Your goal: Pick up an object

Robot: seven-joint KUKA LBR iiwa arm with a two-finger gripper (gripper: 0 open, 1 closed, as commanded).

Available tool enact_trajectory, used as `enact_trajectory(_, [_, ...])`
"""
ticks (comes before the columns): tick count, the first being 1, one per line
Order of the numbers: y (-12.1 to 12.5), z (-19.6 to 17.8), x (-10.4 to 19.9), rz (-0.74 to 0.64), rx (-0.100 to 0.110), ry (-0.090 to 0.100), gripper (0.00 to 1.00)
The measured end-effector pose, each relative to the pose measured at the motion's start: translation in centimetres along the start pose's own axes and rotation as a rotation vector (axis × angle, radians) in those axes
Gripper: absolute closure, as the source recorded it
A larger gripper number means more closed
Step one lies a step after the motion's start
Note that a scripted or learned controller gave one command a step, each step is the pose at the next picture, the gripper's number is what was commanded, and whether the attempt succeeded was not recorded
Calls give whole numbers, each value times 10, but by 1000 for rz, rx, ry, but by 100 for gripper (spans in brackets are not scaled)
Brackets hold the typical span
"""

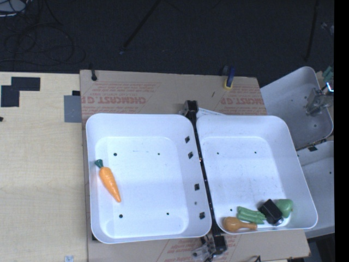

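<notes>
An orange toy carrot (pixel 109 183) with a green top lies in the left bin (pixel 136 125), close to its left wall. Several small items are bunched in the near right corner of the right bin (pixel 245 125): a long green pod (pixel 250 214), a black block (pixel 271 211), a rounded green piece (pixel 285 205) and an orange-yellow gourd shape (pixel 238 224). The black block lies partly over the green pod and the rounded green piece.
Both bins rest on a brown cardboard sheet (pixel 163 94), joined by a black clip strip (pixel 196 162). A blue clamp (pixel 229 76) sits at the cardboard's far edge. A grey metal plate (pixel 300 102) lies to the right of the bins.
</notes>
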State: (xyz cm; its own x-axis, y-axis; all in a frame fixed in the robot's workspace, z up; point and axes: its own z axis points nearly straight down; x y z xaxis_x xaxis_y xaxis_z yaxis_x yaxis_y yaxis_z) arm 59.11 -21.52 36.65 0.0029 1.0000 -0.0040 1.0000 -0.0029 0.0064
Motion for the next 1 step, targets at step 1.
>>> enact_trajectory(1, [18, 62, 4, -7, 10, 4, 100])
